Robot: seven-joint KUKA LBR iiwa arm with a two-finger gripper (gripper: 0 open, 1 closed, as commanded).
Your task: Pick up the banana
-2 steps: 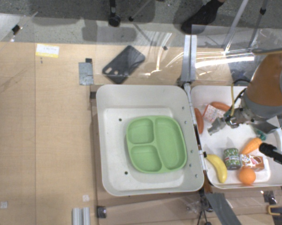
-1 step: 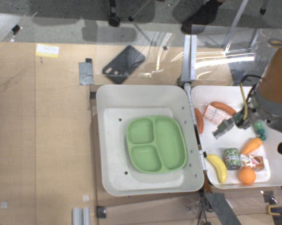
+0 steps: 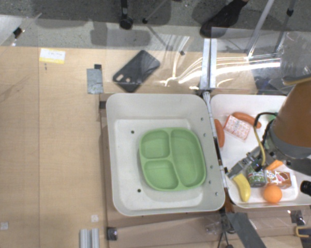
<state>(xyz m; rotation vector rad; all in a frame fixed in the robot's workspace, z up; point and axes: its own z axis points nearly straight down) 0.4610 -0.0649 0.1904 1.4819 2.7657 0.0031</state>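
Banana (image 3: pixel 242 187) lies in right bin (image 3: pixel 222 107), near-left corner, just left of orange (image 3: pixel 272 194). Gripper (image 3: pixel 248 164) hovers just above banana; finger state: cannot tell. Approach vert., straddle banana across its width, avoid orange & snack packs (image 3: pixel 269 178).

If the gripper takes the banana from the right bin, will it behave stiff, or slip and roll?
The banana looks short, curved and smooth, so it is probably firm but may slip between narrow fingers. Its curve probably keeps it from rolling far. It lies close to the orange and a small packet, so a push could move those too.
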